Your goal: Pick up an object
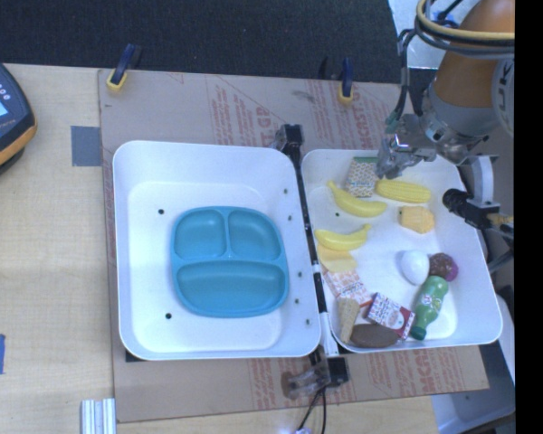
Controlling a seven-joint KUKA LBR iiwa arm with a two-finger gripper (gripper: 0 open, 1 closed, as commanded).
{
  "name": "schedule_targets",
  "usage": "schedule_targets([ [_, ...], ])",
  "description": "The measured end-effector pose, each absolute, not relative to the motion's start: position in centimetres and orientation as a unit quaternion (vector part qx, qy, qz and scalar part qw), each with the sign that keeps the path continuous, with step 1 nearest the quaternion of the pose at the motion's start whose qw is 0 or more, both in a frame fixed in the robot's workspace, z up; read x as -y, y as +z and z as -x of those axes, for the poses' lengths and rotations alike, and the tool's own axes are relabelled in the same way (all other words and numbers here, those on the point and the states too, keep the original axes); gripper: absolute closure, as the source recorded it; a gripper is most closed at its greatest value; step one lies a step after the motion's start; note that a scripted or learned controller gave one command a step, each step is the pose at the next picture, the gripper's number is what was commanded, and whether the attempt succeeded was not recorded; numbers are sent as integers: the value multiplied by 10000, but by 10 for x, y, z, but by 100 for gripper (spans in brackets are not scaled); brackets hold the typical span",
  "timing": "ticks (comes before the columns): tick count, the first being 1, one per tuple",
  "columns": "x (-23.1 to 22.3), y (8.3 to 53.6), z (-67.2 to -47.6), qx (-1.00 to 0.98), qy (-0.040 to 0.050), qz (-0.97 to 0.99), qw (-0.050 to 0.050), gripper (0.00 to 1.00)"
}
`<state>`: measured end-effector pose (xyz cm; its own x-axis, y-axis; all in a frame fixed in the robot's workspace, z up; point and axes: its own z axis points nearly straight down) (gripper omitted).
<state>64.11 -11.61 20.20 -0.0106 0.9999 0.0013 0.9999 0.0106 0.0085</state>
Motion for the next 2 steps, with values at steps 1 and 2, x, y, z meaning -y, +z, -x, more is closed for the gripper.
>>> schedule_targets([
  [1,120,194,-638,-7087,-11,-7055,-12,0],
  [2,117,85,-622,-7087,-51,-7055,-55,0],
])
